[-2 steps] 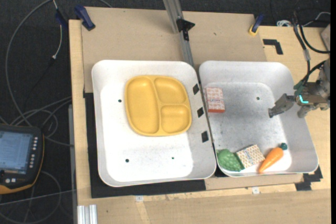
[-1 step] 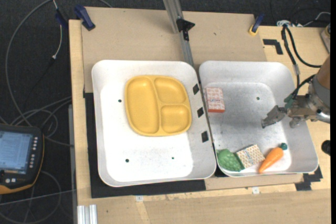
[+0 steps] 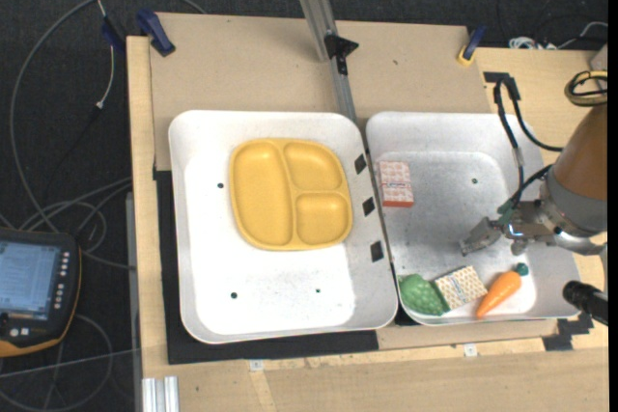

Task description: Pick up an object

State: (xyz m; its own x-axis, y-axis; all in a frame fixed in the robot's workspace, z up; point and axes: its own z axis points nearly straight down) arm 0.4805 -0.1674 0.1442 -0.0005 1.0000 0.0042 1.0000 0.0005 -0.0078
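Worktop of pale wood [image 3: 290, 381] carrying two shallow white bins side by side, seen from above at a slant. Nearest the viewer, along the front edge of the right-hand white bin [image 3: 435, 135], three small things lie in a row: a green rounded soft toy [image 3: 421, 293], a small patterned tan packet [image 3: 460, 287] touching it, and an orange plastic carrot with a green tip [image 3: 499, 292] just beside that. Directly behind them hovers the end effector [image 3: 491, 234] of the grey and orange arm [image 3: 584, 178], reaching in from the right. Its fingers look spread apart with nothing between them, though they are small and a little blurred. Further back in the same bin lies a pink and white rectangular packet [image 3: 395, 183], well apart from the rest. The left-hand white bin [image 3: 203, 236] holds a yellow three-compartment plastic plate [image 3: 290, 193]. By my reading, the approach step is in hand and no grasp has been made. The next move calls for lowering over one of the near objects, probably the packet or carrot, then closing.
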